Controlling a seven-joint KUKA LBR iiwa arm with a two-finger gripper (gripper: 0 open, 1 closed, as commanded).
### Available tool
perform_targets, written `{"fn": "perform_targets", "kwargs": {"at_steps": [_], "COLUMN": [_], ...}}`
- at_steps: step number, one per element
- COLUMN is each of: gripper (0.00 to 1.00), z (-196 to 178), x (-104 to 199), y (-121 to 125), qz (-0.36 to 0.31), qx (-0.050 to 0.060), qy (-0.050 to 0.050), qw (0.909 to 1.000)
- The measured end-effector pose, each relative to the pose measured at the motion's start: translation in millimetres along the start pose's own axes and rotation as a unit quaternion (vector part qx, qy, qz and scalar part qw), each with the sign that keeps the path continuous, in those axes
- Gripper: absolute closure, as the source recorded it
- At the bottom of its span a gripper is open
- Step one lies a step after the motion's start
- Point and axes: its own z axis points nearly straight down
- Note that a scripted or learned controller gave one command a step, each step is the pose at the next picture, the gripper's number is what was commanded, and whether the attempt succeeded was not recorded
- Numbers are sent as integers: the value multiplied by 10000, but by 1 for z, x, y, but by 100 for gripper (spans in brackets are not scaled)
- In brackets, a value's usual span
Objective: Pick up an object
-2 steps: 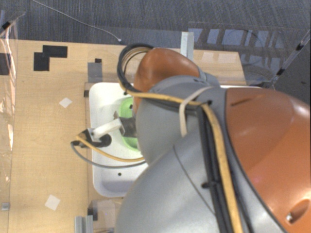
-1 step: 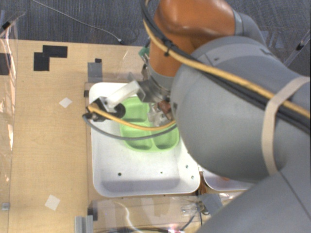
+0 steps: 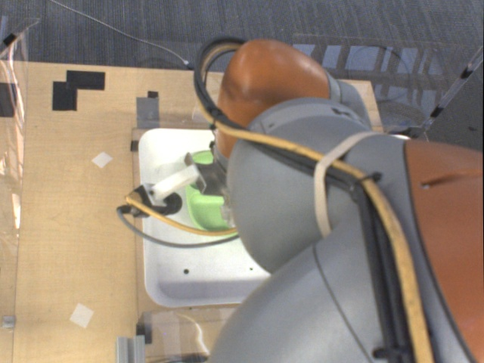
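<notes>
A bright green object (image 3: 203, 207) lies in the left white bin (image 3: 174, 278), near its right side. A smaller green patch (image 3: 201, 157) shows just above it; whether it is the same object I cannot tell. My gripper (image 3: 215, 175) hangs low over the green object, between the two patches. The bulky grey arm and its orange band (image 3: 272, 78) cover most of the gripper and part of the green object.
The arm's body hides the right part of the bench. On the wooden bench (image 3: 68, 203) to the left lie black L-shaped marks (image 3: 76, 88) and small white tags (image 3: 101, 159). A grey bracket (image 3: 147, 110) stands at the bin's far corner.
</notes>
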Motion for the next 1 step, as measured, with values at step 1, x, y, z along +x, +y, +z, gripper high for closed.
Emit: {"fn": "perform_targets", "kwargs": {"at_steps": [1], "gripper": [100], "z": [70], "x": [0], "y": [0], "qz": [792], "qx": [6], "qy": [4], "qw": [9969]}}
